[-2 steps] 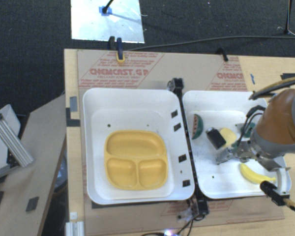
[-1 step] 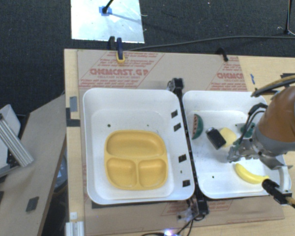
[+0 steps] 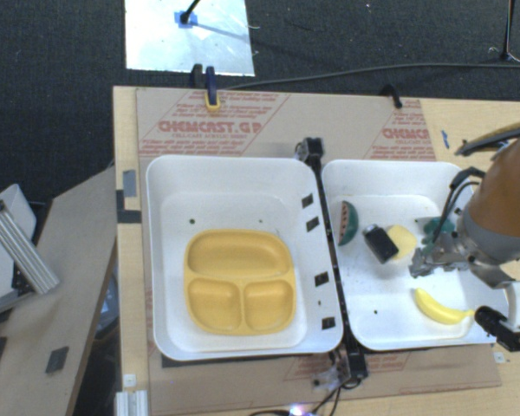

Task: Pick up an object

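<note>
A: Over the right-hand shallow white bin (image 3: pixel 364 176), what is the grey arm with the orange band (image 3: pixel 507 202) doing?

B: It reaches in from the right and bends down, its hand (image 3: pixel 423 263) low over the bin floor. I cannot tell whether the hand is released or clenched.

A: And the yellow curved banana (image 3: pixel 440 308)?

B: It lies just below the hand, long axis running left to right, ends curling upward. A black block (image 3: pixel 380 243) touches a pale yellow round piece (image 3: pixel 402 239) nearby.

A: The left white bin (image 3: pixel 169 198)?

B: It holds a yellow three-compartment plastic tray (image 3: pixel 240 281).
</note>
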Robot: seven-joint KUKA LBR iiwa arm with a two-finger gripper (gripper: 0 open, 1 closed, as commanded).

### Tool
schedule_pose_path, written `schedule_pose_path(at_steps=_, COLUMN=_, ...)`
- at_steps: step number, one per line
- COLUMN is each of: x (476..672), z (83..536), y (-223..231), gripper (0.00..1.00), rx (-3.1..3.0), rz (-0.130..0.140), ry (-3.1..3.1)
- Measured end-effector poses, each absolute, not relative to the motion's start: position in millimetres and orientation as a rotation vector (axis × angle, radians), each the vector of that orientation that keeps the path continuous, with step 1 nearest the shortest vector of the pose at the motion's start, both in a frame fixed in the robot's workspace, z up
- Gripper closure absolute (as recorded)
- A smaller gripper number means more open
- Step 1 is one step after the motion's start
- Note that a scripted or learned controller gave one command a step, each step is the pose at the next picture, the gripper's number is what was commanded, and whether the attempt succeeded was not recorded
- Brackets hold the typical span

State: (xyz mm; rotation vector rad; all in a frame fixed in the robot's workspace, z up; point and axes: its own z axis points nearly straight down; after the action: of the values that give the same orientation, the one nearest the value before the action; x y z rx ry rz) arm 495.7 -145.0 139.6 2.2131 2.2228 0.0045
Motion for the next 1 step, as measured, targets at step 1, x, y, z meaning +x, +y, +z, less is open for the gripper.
schedule_pose_path(at_steps=1, x=502.0, z=187.7, y=-137.3, gripper=1.0, rx=2.211, rz=0.006, ry=2.223)
